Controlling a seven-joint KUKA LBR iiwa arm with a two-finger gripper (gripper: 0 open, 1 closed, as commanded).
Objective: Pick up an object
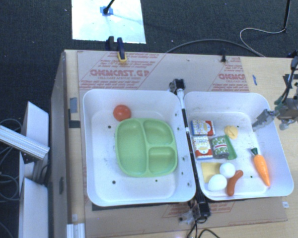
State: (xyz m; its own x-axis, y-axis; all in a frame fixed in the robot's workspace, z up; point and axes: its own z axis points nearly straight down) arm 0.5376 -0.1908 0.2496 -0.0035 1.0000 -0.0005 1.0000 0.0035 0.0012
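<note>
The right bin (268,108) holds several toy foods: an orange carrot (261,168), a brown sausage (234,181), two white eggs (217,182) (227,169), a yellow cheese slice (209,169), a green packet (221,147), two small printed boxes (202,127) (202,147) and a small yellow piece (231,132). My gripper (272,120) hangs over that bin's upper right corner, above and right of the carrot. Its fingers are spread with nothing between them.
In the left bin (97,133) lie a green divided plate (146,147) and a red tomato (121,112) at its upper left. A black-and-white bar (185,118) runs along the seam between the bins. Brown board surrounds both bins.
</note>
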